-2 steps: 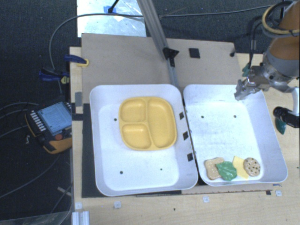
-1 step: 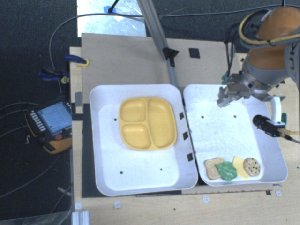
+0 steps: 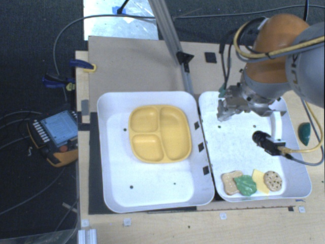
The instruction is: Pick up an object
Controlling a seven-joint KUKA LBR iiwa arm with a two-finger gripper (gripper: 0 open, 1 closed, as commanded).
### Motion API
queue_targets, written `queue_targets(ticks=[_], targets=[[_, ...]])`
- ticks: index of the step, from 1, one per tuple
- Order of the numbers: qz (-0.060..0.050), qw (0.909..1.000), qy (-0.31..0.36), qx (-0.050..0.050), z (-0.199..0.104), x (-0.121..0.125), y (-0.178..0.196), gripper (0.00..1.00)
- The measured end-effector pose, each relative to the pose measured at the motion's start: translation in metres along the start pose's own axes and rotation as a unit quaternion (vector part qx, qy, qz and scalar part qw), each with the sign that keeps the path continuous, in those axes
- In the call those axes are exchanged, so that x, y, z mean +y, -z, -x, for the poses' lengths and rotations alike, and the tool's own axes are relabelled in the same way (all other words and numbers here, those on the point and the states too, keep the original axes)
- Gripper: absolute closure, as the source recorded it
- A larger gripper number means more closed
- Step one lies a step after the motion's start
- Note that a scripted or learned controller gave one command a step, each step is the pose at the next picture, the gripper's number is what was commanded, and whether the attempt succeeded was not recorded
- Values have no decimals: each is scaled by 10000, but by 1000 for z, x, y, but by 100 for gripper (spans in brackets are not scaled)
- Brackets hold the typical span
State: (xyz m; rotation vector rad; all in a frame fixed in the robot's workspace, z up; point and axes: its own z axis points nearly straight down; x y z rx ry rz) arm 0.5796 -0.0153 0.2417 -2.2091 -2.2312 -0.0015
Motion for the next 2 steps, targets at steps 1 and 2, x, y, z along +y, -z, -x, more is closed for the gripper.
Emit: queue_targets(ticks=[1, 2], targets=[[-5, 10000, 2, 2, -49, -29, -2, 100], [0, 10000, 0, 1, -99, -38, -14, 100]])
